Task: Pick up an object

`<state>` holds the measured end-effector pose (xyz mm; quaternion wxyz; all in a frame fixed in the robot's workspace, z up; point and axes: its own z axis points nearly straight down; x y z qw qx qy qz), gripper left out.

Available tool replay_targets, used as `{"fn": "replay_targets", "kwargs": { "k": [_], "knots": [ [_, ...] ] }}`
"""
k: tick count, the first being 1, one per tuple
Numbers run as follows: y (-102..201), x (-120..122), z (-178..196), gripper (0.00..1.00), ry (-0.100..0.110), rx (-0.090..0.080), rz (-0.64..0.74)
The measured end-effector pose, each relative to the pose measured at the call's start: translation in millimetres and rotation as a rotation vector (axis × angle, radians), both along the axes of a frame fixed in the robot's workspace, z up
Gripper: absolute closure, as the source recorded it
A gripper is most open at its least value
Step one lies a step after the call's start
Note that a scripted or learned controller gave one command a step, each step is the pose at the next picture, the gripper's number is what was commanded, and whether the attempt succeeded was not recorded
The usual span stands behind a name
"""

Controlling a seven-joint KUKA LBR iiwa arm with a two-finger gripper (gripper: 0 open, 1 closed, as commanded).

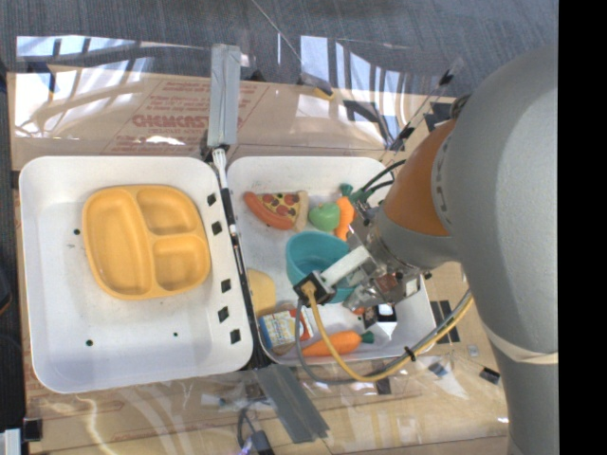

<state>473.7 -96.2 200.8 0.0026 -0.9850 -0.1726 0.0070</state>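
Objects crowd right bin [248, 173]: pizza slice [276, 208], teal bowl [315, 256], carrot [334, 343]. End effector [365, 297] low among them; grip state unclear. Yellow tray [144, 239] in left bin [47, 254].

A dark grey ribbed floor [123, 3] lies beyond the tabletop [171, 112], whose brown cardboard surface carries red printing under a glossy clear sheet [332, 74] streaked with bright reflections, with a grey tape strip [224, 93] across it.

Bright even light, window glare streaking the clear panels [142, 83], slightly soft focus
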Motion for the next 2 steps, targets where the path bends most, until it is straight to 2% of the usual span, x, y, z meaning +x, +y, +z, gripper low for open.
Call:
{"fn": "replay_targets", "kwargs": {
  "k": [1, 2],
  "knots": [
    [-56.6, 0.4, -37.6, 1.00, -0.003, 0.001, -0.010],
    [34.5, 3.2, 21.7, 1.00, -0.011, 0.001, -0.103]
  ]
}}
